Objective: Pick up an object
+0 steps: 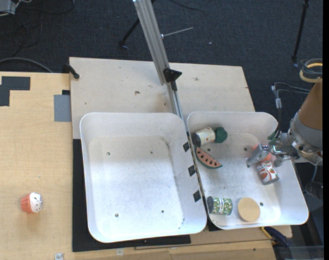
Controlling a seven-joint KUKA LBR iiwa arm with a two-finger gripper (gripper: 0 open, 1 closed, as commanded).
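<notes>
Arm comes in from 3 o'clock, grey w/ orange band near the frame edge, wrist over the right bin [291, 213]. The jaws [260, 155] sit low over that bin's 3 o'clock side, metal fingers pointing toward 9 o'clock. Can't tell how far open they are or whether they grip anything; too small & cluttered.

Touching or just under the jaws, toward 5 o'clock: red-and-white carton [268, 171], lying tilted on the bin floor. Whether it's between the fingers can't be made out.

Other items in the right bin:
- cream cylinder w/ green cap [210, 135], on its side, at approx 11 o'clock of the bin, near the divider.
- watermelon slice toy [207, 159], just below the cylinder, at approx 9 o'clock, close to the divider.
- green can [220, 206], on its side, at approx 7 o'clock.
- tan round disc [249, 209], just beside the can, on its 3 o'clock side, at approx 6 o'clock of the bin.

Left bin [94, 145] sits touching the right bin along the centre edge, black clips at the join. White floor w/ a few small dark specks.

Both bins rest on a light counter [121, 85]. A slanted metal rail [156, 42] runs from 12 o'clock down to the join of the bins.

Far at 9 o'clock, well apart from the bins, a wooden surface [28, 145] carries a small red-and-white toy [32, 203] near 8 o'clock of the frame.
</notes>
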